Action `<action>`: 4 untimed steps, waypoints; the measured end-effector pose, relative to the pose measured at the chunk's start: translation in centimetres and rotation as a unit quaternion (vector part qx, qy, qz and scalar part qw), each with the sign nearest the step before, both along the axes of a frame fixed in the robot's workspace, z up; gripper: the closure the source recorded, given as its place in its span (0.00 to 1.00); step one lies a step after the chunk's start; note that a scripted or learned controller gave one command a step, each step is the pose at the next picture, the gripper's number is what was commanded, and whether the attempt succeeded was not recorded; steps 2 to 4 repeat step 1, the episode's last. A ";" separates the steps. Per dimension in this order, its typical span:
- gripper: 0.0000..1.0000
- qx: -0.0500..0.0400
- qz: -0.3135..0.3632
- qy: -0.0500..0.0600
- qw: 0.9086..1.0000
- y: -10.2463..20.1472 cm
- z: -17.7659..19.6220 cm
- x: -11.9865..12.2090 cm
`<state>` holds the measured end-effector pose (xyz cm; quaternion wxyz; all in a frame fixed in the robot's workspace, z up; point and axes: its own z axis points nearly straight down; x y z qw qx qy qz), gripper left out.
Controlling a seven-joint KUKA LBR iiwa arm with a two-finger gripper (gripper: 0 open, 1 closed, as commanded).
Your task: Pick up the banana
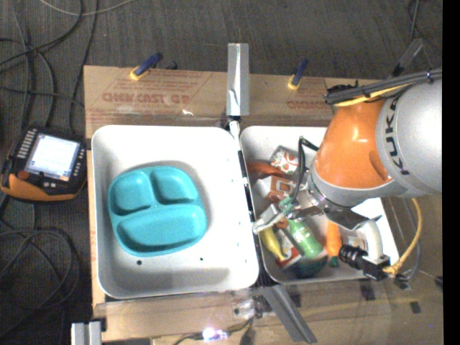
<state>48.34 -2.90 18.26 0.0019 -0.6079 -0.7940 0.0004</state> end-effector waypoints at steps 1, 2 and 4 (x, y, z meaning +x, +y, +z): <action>0.00 -0.001 0.064 0.000 0.998 -2.1 0.0 0.0; 0.00 -0.001 0.064 0.000 0.998 -2.1 0.0 0.0; 0.00 -0.001 0.064 0.000 0.998 -2.1 0.0 0.0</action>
